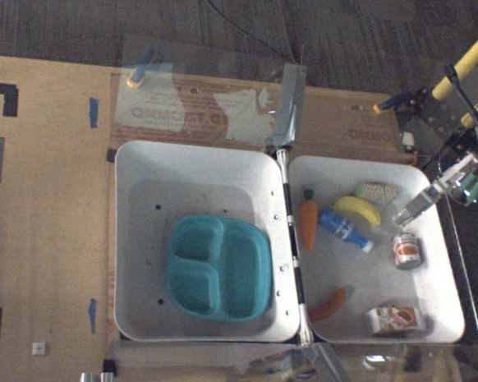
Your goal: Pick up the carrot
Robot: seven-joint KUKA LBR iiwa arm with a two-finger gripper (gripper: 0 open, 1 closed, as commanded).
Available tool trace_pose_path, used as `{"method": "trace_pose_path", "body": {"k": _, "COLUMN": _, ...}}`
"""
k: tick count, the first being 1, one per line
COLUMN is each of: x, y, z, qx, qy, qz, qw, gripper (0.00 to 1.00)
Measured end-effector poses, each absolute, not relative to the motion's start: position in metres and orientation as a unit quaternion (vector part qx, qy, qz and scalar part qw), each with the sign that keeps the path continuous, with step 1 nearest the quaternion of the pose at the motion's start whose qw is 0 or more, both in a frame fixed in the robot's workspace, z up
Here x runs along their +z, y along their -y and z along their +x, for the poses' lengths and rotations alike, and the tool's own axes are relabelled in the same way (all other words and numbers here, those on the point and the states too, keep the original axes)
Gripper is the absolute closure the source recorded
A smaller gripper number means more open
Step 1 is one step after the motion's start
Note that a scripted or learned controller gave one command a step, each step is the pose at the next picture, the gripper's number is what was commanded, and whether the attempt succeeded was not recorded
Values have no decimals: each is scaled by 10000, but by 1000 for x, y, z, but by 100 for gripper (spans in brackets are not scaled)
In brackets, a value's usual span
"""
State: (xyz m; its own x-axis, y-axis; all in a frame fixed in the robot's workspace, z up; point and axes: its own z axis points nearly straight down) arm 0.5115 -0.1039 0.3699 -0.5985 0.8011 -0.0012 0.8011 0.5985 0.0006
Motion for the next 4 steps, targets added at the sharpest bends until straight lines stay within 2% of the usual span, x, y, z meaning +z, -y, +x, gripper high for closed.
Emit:
{"method": "trace_pose_path", "body": {"k": 1, "x": 380, "y": 65, "z": 516, "qx": 4, "qy": -9912, "qz": 1326, "qw": 29, "gripper": 0}}
{"method": "trace_pose_path", "body": {"k": 2, "x": 356, "y": 102, "z": 575, "qx": 3, "qy": -9864, "qz": 1643, "qw": 27, "gripper": 0}}
{"method": "trace_pose_path", "body": {"k": 3, "x": 348, "y": 59, "z": 480, "qx": 4, "qy": -9961, "qz": 883, "qw": 5, "gripper": 0}}
{"method": "trace_pose_path", "body": {"k": 4, "x": 358, "y": 9, "z": 554, "qx": 6, "qy": -9998, "qz": -211, "qw": 30, "gripper": 0}}
